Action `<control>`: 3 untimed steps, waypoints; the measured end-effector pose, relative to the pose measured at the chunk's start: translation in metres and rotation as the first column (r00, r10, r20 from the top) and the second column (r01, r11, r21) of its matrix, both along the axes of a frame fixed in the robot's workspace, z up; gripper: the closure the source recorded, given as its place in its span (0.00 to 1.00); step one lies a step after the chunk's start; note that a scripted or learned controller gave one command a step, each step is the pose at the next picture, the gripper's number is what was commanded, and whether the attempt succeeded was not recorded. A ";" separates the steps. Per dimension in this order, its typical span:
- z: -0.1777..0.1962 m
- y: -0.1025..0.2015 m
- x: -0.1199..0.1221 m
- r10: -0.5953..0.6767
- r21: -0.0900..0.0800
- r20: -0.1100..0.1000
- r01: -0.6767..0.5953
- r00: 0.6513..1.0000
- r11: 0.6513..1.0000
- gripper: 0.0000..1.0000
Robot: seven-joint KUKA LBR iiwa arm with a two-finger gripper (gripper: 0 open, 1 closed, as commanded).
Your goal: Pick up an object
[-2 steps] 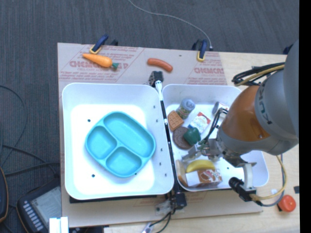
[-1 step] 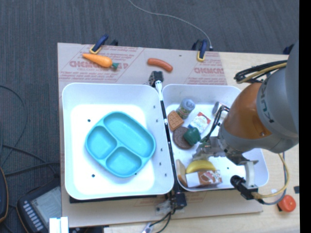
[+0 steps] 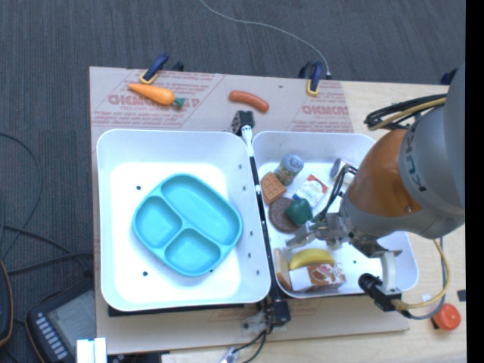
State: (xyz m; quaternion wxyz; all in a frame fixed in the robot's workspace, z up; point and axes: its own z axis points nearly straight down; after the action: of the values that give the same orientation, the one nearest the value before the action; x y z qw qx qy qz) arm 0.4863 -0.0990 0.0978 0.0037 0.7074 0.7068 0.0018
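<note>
Clutter crowds my claw [image 3: 306, 233] beside the green block [image 3: 298, 212] and banana [image 3: 311, 259]; can't tell its grip state; nudging neighbours could spoil the pick.

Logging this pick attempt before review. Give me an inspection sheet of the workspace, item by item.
Surface: cardboard-topped bench bearing a left bin and a right bin side by side.
Job's things: in the right bin, a banana, a small box, a green object, a brown disc, a waffle-patterned piece, a small jar and a white packet.
Clutter: blue divided plate in the left bin; toy carrot and toy sausage on the cardboard behind the bins.
Grippers: gripper low over the right bin beside the green object; whether the jaws are open or shut cannot be told.
Cables: thin wire running across the carpet to the rear clamp.
Surroundings: grey carpet.
</note>
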 end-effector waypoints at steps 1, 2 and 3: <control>-0.010 0.001 -0.001 -0.001 -0.001 -0.003 0.001 1.000 1.000 0.00; 0.000 0.001 0.000 -0.001 -0.001 0.001 0.001 1.000 1.000 1.00; 0.000 0.002 0.000 -0.001 -0.001 0.001 0.001 1.000 1.000 0.00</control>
State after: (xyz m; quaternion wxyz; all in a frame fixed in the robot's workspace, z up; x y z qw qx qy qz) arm 0.4864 -0.0974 0.0980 0.0042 0.7079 0.7063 0.0018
